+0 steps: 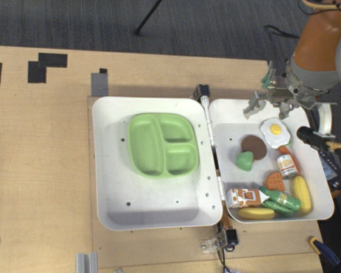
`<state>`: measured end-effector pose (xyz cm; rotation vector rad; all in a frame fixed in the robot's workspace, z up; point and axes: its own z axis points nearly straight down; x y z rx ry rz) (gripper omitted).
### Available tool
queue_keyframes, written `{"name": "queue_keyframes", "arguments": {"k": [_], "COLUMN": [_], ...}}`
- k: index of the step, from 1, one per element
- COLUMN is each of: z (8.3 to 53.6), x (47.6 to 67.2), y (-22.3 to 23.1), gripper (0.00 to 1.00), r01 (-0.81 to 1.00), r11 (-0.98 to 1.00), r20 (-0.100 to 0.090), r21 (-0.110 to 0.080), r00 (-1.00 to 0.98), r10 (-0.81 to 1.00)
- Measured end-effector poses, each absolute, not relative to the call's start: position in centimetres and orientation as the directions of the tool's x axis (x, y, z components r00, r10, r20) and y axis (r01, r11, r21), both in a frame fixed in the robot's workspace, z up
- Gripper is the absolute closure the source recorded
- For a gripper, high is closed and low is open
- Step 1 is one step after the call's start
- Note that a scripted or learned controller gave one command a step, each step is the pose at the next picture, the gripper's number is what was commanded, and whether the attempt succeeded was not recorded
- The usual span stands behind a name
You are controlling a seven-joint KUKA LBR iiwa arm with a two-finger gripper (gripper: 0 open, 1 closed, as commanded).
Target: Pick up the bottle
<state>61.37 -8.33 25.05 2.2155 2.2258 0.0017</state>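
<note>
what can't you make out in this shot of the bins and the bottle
- Bottle label: too small to read in the camera view.
- Hand: small and blurred against the right bin's far rim, so its state is unclear.
- Carton print: too small to read.
- Arm: cut off by the frame's top and right edges.
- Green pieces by the corn: overlapping, shapes unclear.

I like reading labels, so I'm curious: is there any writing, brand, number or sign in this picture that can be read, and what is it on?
None can be read.
Small orange-capped bottle in the right white bin: its white and orange label is too blurred to read.
Orange and white carton lying by the bin's near wall: print too small to read.
Grey arm's orange band: no writing visible.
</note>
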Motion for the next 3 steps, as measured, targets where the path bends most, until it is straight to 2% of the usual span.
{"name": "queue_keyframes", "arguments": {"k": [1,2,3], "z": [18.4,10.5,11.7], "x": [56.2,55.9,56.1], "y": [-4.9,-8.2,-8.2], "gripper": [0.0,0.0,1.0], "r01": [1.0,1.0,1.0], "r11": [-0.019,0.027,0.028], "r20": [0.001,0.0,0.0], "r21": [-0.001,-0.002,0.004], "r00": [0.019,-0.027,-0.028], "r10": [1.0,1.0,1.0]}}
